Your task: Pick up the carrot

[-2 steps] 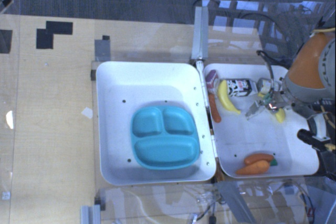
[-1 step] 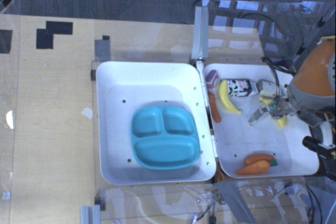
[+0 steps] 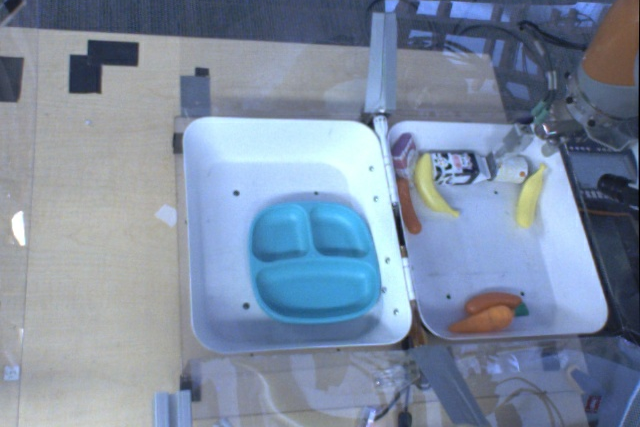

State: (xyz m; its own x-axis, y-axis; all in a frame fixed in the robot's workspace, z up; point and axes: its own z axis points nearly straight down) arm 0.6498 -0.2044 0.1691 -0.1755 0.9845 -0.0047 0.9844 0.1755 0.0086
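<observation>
The two shallow white plastic bins sit side by side on the bench. The left bin (image 3: 215, 215) carries a light-blue three-compartment plastic tray (image 3: 315, 260), set toward its near edge.

The right bin (image 3: 560, 265) holds the loose items. Target: the orange carrot with a green stem end (image 3: 488, 312) lies flat at the bin's near edge, toward the near right corner, well apart from everything else. It looks like two orange pieces lying side by side, touching; cannot tell whether that is one carrot or two.

Along the far edge: a curved yellow banana (image 3: 434, 185) just beside a small black-and-white printed carton (image 3: 457, 167), and a second yellow banana (image 3: 530, 196) toward the far right corner. A thin reddish sausage-shaped item (image 3: 407, 205) lies along the left wall.

The grey two-finger gripper (image 3: 520, 143) hangs over the far right corner of the right bin, near the carton and the second banana; the fingers are too small and blurred to say whether they are apart or together. Nothing is seen between them.

Judgement: carrot not yet approached. It lies at the opposite edge from the gripper, so the arm needs to travel to the near edge. The near wall may crowd a finger.
</observation>
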